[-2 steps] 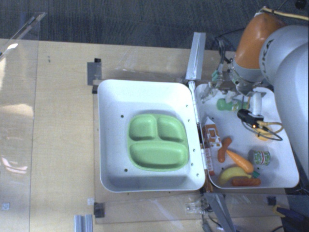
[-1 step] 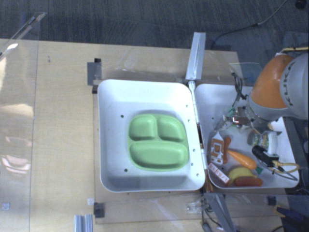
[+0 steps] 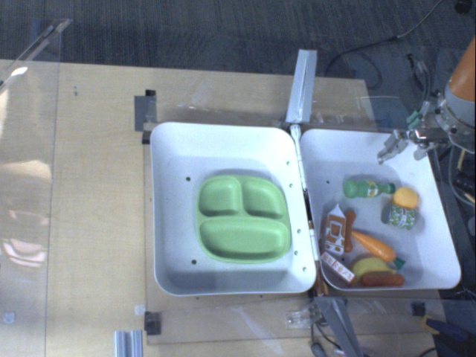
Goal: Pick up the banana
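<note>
1. The arm (image 3: 462, 88) reached in from the right, and its gripper (image 3: 407, 141) hung over the far right corner of the right bin (image 3: 446, 270), above bare white floor
2. The two fingers stood visibly apart, spread wide, with nothing between them
3. The banana (image 3: 368, 265) lay at the near side of the right bin, a yellow-green curve pressed between the carrot (image 3: 372, 245) on its far side and the red sausage (image 3: 381, 279) on its near side, both touching or nearly touching it
4. Farther off in the same bin sat a green bottle (image 3: 366, 189), a yellow lemon (image 3: 405, 197) and a small green can (image 3: 399, 216), all between the gripper and the banana; a small carton (image 3: 335, 233) lay to the left, beside the divider
5. The left bin (image 3: 167, 199) held a green sectioned tray (image 3: 243, 217), which had no part in this
6. I judged the step to be the approach: the banana was untouched and the gripper well apart from it
7. The next move called for travel toward the near side, over the bottle and can, then a descent with fingers set across the banana's narrow width, careful not to catch the crowding carrot or sausage instead
</note>
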`<control>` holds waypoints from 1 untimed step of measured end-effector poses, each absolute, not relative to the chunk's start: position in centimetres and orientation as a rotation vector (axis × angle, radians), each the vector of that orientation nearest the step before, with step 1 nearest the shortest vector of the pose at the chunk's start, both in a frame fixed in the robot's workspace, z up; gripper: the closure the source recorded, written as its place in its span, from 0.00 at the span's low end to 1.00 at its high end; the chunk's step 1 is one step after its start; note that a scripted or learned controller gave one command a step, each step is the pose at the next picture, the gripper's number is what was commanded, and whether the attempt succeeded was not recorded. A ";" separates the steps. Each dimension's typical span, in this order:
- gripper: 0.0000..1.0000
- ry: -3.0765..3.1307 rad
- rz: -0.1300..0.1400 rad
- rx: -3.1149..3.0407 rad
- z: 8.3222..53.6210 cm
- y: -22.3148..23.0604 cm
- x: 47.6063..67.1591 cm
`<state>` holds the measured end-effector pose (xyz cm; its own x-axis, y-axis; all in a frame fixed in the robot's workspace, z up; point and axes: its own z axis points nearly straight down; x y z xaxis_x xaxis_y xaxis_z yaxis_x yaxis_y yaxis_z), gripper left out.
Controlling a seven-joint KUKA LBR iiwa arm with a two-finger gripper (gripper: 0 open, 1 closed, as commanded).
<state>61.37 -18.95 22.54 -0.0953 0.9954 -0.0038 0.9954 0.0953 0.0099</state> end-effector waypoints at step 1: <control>0.00 2.341 0.006 2.086 9.6 -17.9 55.7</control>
